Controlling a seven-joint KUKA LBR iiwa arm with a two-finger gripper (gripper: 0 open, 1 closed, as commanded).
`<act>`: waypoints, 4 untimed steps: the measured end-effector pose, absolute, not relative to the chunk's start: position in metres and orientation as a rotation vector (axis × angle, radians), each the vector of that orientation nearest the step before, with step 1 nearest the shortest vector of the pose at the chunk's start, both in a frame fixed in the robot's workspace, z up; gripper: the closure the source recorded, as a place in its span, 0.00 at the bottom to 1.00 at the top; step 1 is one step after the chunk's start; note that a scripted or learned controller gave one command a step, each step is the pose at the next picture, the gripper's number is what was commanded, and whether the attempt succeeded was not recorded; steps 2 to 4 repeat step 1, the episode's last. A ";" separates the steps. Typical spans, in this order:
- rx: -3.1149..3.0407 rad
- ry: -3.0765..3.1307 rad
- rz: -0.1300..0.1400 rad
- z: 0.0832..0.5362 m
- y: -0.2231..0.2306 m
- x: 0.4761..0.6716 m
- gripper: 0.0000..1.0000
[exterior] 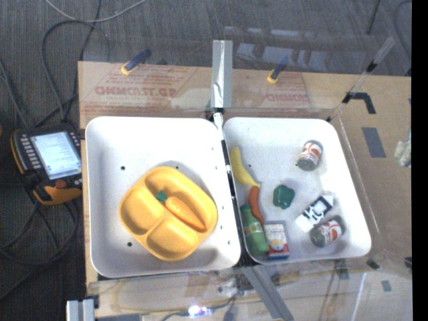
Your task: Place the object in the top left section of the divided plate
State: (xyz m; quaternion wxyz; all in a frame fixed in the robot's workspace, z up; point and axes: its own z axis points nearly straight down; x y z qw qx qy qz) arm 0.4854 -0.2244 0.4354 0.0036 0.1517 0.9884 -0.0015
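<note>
A yellow divided plate [142, 209] lies in the left white bin [107, 152], turned at an angle. An orange carrot [187, 212] with a green top rests on the plate, lying along its right-hand section with the green end pointing to the plate's middle. The plate's left and lower sections hold nothing.
The right bin [341, 146] holds a banana [242, 169], a red pepper [255, 196], a green bottle [253, 229], a small carton [276, 239], a green pepper [283, 196], a black-and-white carton [315, 211] and two cans [309, 155] [328, 232]. A pendant [50, 154] sits left of the bench.
</note>
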 end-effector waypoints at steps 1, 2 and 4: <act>0.475 3.098 -0.004 0.435 -0.224 0.485 0.00; 0.475 3.098 -0.004 0.435 -0.224 0.485 0.00; 0.475 3.098 -0.004 0.435 -0.224 0.485 0.00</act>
